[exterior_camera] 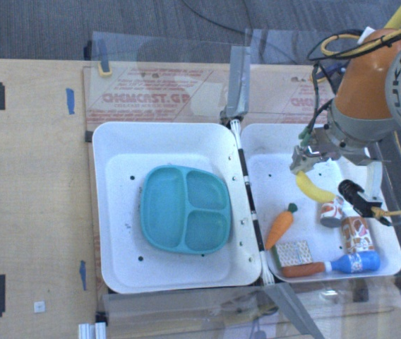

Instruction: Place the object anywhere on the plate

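Teal divided plastic plate [185, 209]: lies flat in the left shallow white bin [116, 189], well apart from the pincer, off to its left in the view and lower in the frame. Its three compartments face up.
Grey two-finger pincer [305, 158]: hangs over the upper left part of the right shallow white bin [271, 143], under the grey arm with its orange band [370, 76].
Pincer state: cannot tell from this view whether it is spread or pressed together.
Yellow curved banana [313, 188]: just below the pincer in the frame and the nearest thing to it. Whether the two touch cannot be told. It lies on the right bin's floor, with both bins' rims between it and the plate.
Orange carrot with a green tip [279, 228]: lower and slightly left of the pincer, past the banana, tilted, with its green end towards the banana but apart from it.
Small white and red can [331, 213]: lower right of the pincer, just beside the banana's right end.
Brown printed carton [358, 236]: farther to the lower right, just beyond the can.
Beige speckled square pad [294, 251]: below the pincer, just under the carrot's thick end.
Red-orange stick-shaped thing [301, 269]: below the pad, by the bin's near wall.
Blue and white bottle [357, 263]: lies on its side, farthest to the lower right, end to end with the red-orange stick.
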Tool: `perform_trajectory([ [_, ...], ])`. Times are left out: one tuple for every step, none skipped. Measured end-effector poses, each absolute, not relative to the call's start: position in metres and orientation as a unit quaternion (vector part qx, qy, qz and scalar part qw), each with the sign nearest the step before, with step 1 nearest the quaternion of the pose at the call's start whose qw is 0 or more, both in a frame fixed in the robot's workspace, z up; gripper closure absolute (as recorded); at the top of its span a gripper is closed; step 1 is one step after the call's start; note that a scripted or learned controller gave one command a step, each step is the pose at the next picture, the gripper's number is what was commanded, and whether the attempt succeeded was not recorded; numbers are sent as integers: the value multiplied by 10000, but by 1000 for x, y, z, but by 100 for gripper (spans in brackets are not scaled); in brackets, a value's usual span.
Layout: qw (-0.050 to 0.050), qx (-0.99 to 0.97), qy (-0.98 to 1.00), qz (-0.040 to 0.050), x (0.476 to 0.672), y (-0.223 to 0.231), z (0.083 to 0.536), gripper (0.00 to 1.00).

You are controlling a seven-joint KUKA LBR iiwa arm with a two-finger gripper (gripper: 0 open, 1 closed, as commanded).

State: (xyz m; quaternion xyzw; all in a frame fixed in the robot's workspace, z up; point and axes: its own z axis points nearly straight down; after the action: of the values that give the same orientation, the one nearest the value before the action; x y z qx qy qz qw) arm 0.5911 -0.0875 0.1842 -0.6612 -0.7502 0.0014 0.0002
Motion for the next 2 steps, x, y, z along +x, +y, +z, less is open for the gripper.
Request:
perform_trajectory([
  [17,-7022,-7120,12,584,-25,184,100],
  [-4,-6142,-7892,0,585,86,184,100],
])
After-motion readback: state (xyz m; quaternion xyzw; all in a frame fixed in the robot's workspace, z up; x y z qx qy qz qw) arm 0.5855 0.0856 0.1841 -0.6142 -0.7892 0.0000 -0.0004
